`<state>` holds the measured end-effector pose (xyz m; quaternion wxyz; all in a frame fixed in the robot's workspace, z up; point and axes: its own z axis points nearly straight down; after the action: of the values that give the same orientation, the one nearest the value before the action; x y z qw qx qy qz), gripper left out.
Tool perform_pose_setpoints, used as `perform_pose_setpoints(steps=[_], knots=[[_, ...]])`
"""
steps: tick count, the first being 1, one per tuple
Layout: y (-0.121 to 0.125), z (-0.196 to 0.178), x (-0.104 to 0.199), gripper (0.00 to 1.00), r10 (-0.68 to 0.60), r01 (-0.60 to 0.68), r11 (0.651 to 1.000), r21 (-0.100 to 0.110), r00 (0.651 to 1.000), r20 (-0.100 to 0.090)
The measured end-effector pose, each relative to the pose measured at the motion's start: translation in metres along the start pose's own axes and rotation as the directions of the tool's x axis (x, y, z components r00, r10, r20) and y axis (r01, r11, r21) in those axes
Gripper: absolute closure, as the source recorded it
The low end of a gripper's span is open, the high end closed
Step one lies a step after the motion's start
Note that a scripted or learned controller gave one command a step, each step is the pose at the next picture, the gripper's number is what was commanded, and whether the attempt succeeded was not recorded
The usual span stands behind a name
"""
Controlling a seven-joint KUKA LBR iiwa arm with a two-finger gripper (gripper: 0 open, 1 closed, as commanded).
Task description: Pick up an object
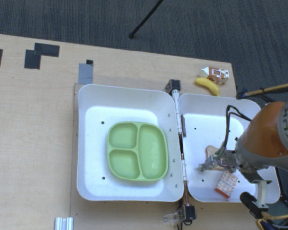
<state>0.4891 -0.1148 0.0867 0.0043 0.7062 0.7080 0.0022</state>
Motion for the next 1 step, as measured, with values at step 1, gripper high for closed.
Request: perform_pose_setpoints(steps=[1], knots=[[0.0026, -0.0115, 0.0003, 1.00, -0.002, 0.002, 1.000, -0.006, 1.000, 0.000]])
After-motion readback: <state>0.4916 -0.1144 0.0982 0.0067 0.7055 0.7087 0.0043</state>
